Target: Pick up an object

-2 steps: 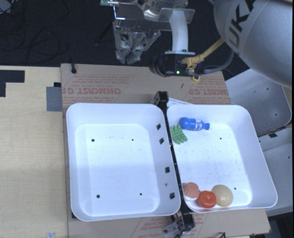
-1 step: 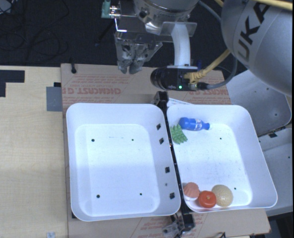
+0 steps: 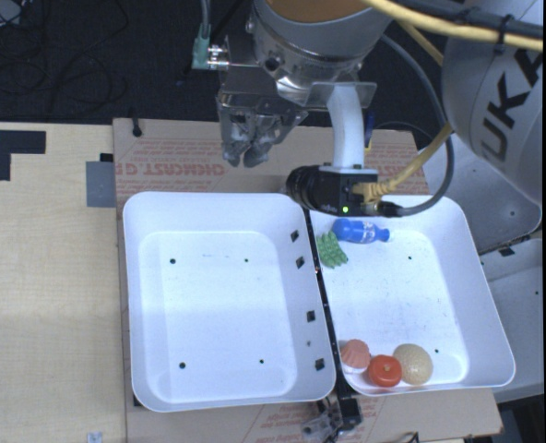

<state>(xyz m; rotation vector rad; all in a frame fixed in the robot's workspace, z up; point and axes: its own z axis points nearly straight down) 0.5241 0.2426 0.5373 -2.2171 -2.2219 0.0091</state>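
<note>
Pincer point(image 3: 246, 152): fingers close together, holding nothing, above left bin's point(image 3: 144, 247) far edge.
Blue bottle point(image 3: 362, 233): lying at right bin's point(image 3: 480, 312) far edge.

Blue bottle point(image 3: 361, 233) and green toy point(image 3: 330, 248) in right bin point(image 3: 476, 275)

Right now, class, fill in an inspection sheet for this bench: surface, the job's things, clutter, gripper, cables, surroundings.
Surface: two white bins side by side, left bin and right bin, on a cardboard sheet.
Job's things: in the right bin, a blue object and a green object near the far end; a pink piece, a red round piece and a tan round piece clustered at the near end.
Clutter: nothing seen.
Gripper: gripper raised above the cardboard beyond the bins, nothing between its fingers.
Cables: yellow cable and black cable at the wrist.
Surroundings: dark floor with wires beyond the bench.
</note>
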